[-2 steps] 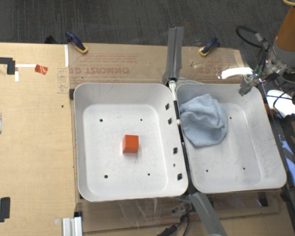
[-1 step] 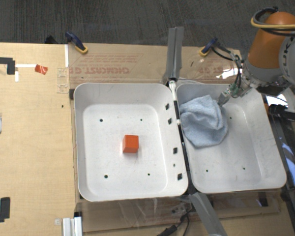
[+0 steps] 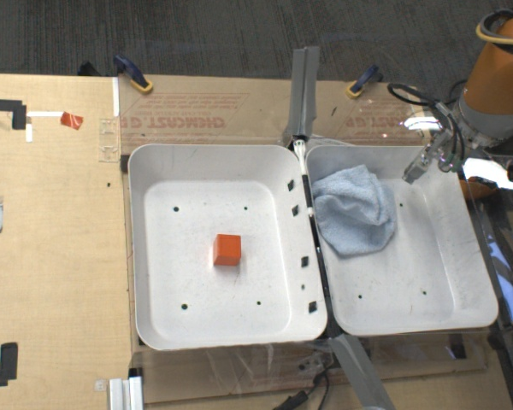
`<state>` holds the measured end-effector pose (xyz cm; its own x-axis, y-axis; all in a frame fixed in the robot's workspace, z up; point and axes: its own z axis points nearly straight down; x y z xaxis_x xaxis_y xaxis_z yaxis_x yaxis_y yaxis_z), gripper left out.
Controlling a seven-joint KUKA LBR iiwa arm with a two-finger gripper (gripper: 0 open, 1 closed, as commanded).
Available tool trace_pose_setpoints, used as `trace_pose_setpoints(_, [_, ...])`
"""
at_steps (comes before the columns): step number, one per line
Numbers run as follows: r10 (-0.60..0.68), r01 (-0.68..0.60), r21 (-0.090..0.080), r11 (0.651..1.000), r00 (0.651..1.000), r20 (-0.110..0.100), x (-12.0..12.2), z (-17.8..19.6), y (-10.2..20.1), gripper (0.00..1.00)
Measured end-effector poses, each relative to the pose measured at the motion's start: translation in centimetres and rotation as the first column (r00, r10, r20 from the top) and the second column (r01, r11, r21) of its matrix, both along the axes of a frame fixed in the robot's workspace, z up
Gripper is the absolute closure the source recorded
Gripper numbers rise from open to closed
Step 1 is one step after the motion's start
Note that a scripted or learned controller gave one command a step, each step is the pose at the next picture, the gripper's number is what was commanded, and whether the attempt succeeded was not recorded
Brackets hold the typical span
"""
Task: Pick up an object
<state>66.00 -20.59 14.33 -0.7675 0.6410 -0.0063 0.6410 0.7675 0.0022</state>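
Observation:
An orange-red block [image 3: 227, 250] lies near the middle of the left bin [image 3: 154, 178]. A crumpled light-blue cloth [image 3: 353, 209] rests in the back left part of the right bin [image 3: 462, 289]. My gripper [image 3: 417, 169] hangs at the right bin's back right edge, to the right of the cloth and apart from it. Nothing shows between its tips. The arm's orange band [image 3: 496, 67] is above it at the frame's right.
A grey divider bar [image 3: 303, 92] runs between the bins at the back. Clamps [image 3: 132, 73] hold the cardboard backing. A wooden board with a small red tag [image 3: 71, 120] lies left of the bins. Cables [image 3: 410, 96] trail near the wrist.

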Motion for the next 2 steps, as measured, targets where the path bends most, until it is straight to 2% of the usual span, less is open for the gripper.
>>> trace_pose_setpoints(1, [-0.252, 0.252, 0.002, 0.968, 0.968, -0.005, -6.0, 6.6, -1.0, 1.0])
trace_pose_setpoints(2, [-0.077, 0.078, 0.002, 0.997, 0.997, -0.005, -4.9, -0.4, -1.6, 1.0])
